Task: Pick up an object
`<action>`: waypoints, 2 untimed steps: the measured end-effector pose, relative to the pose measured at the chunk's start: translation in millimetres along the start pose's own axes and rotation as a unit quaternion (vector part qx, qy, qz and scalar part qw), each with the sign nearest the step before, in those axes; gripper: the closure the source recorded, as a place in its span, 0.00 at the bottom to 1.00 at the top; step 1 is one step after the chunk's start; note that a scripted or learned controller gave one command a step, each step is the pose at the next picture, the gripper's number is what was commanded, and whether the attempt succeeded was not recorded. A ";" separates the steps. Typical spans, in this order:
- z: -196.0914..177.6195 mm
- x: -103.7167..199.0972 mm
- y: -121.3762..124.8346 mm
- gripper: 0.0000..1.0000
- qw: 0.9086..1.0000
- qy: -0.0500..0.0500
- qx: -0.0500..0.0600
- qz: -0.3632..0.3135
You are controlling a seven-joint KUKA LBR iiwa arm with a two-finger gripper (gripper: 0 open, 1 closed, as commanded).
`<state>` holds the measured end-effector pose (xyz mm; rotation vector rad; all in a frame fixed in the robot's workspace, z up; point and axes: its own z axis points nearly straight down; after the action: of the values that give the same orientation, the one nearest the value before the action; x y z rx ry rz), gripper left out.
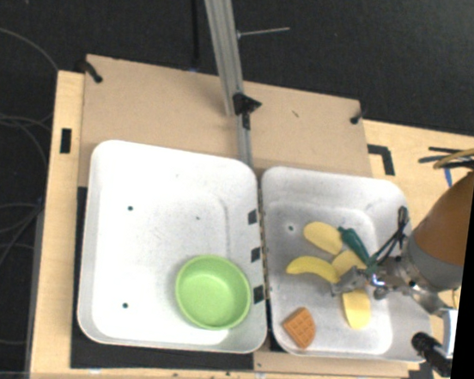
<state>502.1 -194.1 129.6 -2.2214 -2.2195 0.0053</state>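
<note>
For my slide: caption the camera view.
Gripper low in the right bin among yellow pieces and a waffle; green bowl in the left bin.

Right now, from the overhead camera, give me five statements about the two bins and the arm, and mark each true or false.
1. The green bowl sits in the left bin. True.
2. The waffle piece lies in the left bin beside the bowl. False: it lies in the right bin, near that bin's front edge.
3. The gripper is down over the right bin, among the yellow pieces. True.
4. The green bowl lies upside down. False: it stands upright, its hollow facing the camera.
5. The banana rests in the right bin, left of the gripper. True.
</note>
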 end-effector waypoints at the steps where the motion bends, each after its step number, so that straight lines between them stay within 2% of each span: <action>1: -13.4 -0.2 2.3 1.00 1.000 0.000 -0.004 0.002; 2: -64.4 6.9 -1.5 1.00 1.000 0.000 -0.005 -0.003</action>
<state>500.8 -187.1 194.0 -2.2211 -2.2305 -0.0057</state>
